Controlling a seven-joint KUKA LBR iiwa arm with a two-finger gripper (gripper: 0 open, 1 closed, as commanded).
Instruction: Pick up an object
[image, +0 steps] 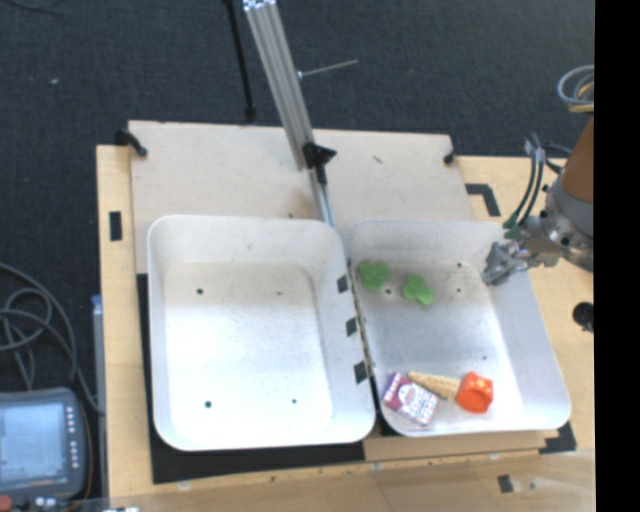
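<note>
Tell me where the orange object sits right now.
The orange object lies in the right bin, near its front right corner, touching the tip of a tan cone with a purple-and-white packet just beyond.

The small purple-and-white packet (410, 399) bears print too blurred to read; nothing else carries legible text

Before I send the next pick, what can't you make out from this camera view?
- Gripper, over the right bin's far right rim: too small and blurred to read.
- Arm: cut off by the right edge.
- Small purple packet: print too small to read.
- Two green pieces: too blurred to identify.
</note>
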